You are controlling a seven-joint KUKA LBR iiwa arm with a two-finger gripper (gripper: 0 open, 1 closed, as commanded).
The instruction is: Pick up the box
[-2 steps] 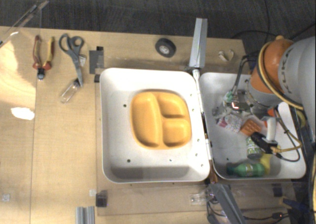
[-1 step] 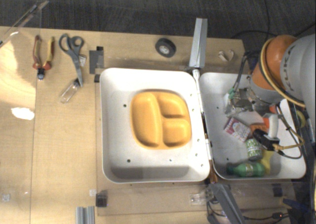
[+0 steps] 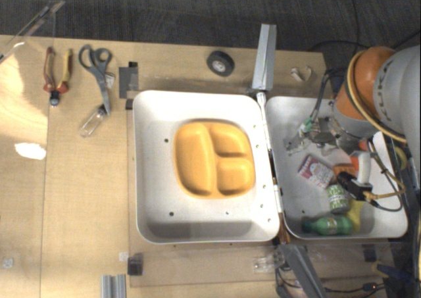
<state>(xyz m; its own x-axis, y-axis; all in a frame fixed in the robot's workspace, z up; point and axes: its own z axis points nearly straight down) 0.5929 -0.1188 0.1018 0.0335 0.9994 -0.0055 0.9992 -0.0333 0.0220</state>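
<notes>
The box [image 3: 316,173] is a small white and red pack lying flat in the middle of the right bin [image 3: 289,198]. My gripper [image 3: 304,135] hangs over the far left part of that bin, a little beyond the box and to its upper left, apart from it. The grey arm with its orange band [image 3: 368,79] reaches in from the right above the bin's far side. Nothing shows in the gripper.
Beside the box lie a green can [image 3: 337,198], a green bottle [image 3: 327,225], an orange item [image 3: 346,173] and a yellow item [image 3: 358,212]. The left bin [image 3: 151,218] holds a yellow divided tray [image 3: 214,157]. Scissors [image 3: 99,70], pliers [image 3: 56,73] and a tape roll [image 3: 220,62] lie on the bench.
</notes>
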